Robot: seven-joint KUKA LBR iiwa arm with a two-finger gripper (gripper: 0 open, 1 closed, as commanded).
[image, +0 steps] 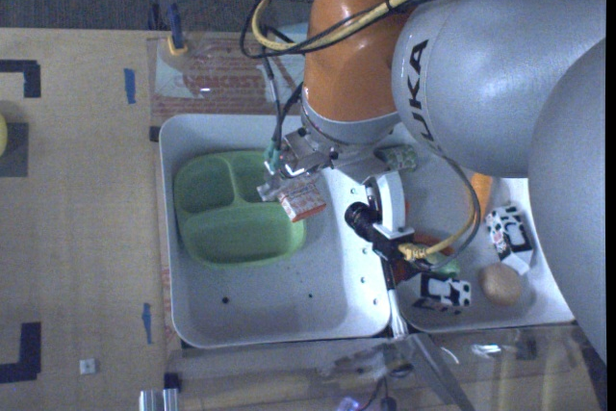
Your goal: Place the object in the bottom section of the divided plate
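Tool (282, 176) sits over the right edge of the green divided plate (234, 207), under the arm's orange band (351, 43). We see a small red-and-white packet (301, 199) at its tip, hanging over the plate's rim (whether it is truly pinched we cannot tell; the fingers are hidden by the wrist). The plate lies in the left white bin (260, 313), upper part, with two small sections above one large one. In the right bin (539, 308) we note a black-and-white cow toy (445, 292), a tan egg-shaped thing (500, 285) and another black-and-white toy (508, 234). Both bins rest on the wooden desk (77, 207).
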